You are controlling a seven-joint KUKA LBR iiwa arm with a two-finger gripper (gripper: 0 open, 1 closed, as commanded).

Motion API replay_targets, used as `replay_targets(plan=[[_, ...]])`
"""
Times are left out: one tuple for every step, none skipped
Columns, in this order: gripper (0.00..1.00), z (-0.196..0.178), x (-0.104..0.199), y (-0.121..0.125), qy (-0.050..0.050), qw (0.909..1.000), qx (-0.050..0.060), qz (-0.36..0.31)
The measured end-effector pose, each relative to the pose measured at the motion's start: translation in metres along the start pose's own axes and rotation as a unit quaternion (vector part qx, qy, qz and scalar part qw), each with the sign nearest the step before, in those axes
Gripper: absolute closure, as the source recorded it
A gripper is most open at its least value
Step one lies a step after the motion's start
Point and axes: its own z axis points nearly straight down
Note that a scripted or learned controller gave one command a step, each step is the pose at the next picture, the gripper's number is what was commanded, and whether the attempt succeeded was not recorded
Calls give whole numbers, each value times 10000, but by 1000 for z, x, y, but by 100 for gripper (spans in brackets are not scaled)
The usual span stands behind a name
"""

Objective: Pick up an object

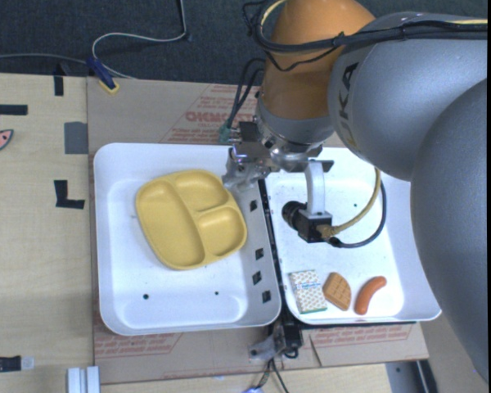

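A yellow divided plate [190, 218] lies tilted in the left bin [123, 301]. In the right bin [393, 219], near its front edge, lie a small white-and-green packet [308, 291], a tan biscuit [337, 290] and an orange sausage [370, 294]. My gripper [244, 167] hangs over the ridge between the two bins, right at the plate's upper right rim. The orange band and the grey arm cover the back of the right bin. I see nothing held in the gripper.
A black cable fitting [307, 222] hangs from the wrist over the right bin. Cardboard [196, 117] lies under the bins, with black tape marks on the bench at the left. Cables [139, 39] run along the dark back edge.
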Motion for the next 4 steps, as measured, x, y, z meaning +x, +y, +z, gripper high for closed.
replay_targets(plan=[[100, 114, 57, -46, -1, 10000, 22, -7], [100, 43, 114, -63, 3, 10000, 13, -11], [100, 187, 113, -71, -6, 10000, 32, -4], [100, 126, 113, 42, -4, 10000, 5, -2]])
